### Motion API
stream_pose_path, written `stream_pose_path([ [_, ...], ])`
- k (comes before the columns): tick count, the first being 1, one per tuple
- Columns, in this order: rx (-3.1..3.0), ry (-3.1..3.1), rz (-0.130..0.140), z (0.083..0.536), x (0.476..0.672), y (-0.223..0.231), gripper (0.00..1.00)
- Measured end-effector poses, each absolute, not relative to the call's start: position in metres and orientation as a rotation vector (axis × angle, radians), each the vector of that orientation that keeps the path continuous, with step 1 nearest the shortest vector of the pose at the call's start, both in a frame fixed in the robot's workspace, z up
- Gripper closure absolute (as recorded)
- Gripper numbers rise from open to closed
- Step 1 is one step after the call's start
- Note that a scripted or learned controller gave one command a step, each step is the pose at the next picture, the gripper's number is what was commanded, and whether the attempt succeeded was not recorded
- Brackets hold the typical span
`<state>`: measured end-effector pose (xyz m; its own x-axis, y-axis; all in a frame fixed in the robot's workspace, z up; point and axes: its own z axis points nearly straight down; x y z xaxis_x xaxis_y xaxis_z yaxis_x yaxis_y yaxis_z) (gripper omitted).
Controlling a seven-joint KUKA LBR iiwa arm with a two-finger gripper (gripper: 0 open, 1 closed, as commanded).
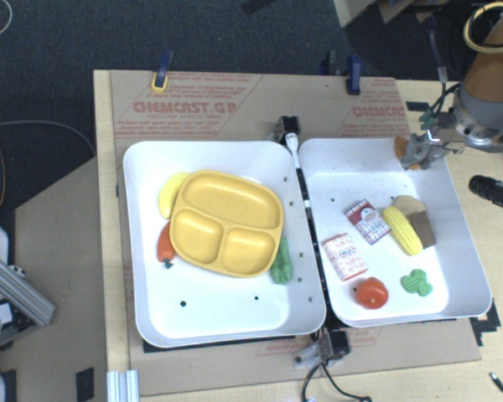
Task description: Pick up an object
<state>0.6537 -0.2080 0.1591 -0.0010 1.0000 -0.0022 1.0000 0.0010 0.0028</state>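
Observation:
My gripper (416, 150) hangs over the far right corner of the right bin (339, 162), below the grey wrist with its orange band (489, 78). A small orange patch shows at its left side; I cannot tell what it is. In the right bin lie a yellow corn cob (402, 230) against a tan block (418, 217), a red-and-white carton (367, 221), a pink carton (344, 256), a red tomato (370, 293) and a green broccoli piece (417, 283). All of these lie nearer the camera than the gripper and apart from it.
The left bin (151, 300) holds a yellow divided plate (226, 224), with a yellow fruit (170, 194) and a red pepper (165, 246) at its left and a green vegetable (281, 263) at its right. A black divider (298, 174) runs between the bins.

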Motion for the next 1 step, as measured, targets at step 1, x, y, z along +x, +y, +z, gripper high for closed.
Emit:
stream_pose_path([
  [1,2.214,2.218,0.006,0.2060,0.6568,-0.2015,1.00],
])
